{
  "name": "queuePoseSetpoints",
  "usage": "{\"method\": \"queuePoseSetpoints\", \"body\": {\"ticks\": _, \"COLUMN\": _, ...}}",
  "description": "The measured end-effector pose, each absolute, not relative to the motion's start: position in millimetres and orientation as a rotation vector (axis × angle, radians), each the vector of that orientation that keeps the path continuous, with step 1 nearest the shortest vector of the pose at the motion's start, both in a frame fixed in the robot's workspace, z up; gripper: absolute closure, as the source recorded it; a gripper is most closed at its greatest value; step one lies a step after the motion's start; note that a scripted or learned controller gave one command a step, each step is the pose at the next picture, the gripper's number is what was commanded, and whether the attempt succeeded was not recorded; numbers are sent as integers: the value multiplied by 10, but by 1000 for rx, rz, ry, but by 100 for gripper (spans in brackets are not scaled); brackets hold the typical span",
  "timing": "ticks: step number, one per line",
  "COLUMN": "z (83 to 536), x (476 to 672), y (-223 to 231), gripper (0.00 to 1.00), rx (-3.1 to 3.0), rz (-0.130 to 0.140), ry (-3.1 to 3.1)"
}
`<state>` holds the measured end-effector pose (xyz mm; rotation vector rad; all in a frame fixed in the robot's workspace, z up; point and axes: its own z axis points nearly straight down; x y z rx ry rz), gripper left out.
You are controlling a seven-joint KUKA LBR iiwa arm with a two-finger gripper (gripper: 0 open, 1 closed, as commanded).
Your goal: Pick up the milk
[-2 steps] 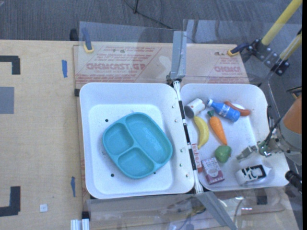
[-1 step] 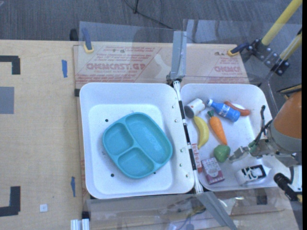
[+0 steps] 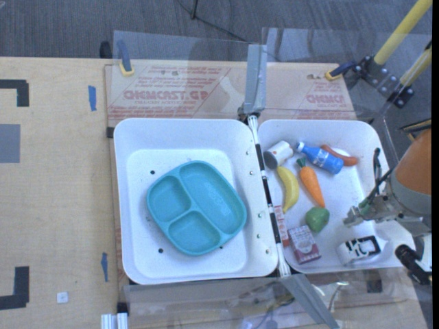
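The milk (image 3: 361, 247) is a small white carton with black patches, lying at the front right corner of the right bin (image 3: 367, 134). My gripper (image 3: 359, 213) hangs just behind and above it, at the end of the grey arm with its orange band (image 3: 416, 170). I see nothing held in the gripper, and the milk rests on the bin floor.
Also in the right bin are a red box (image 3: 303, 244), a green pepper (image 3: 316, 218), a carrot (image 3: 312, 184), a banana (image 3: 289, 188), a blue bottle (image 3: 321, 157), a sausage (image 3: 341, 156) and a white can (image 3: 278, 151). A teal divided plate (image 3: 197, 207) lies in the left bin (image 3: 130, 184).
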<state>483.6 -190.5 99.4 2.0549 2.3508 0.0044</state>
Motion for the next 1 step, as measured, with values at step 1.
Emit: {"method": "queuePoseSetpoints", "body": {"ticks": 1, "z": 993, "x": 4835, "y": -1906, "gripper": 0, "rx": 2056, "rz": 4, "ry": 2351}}
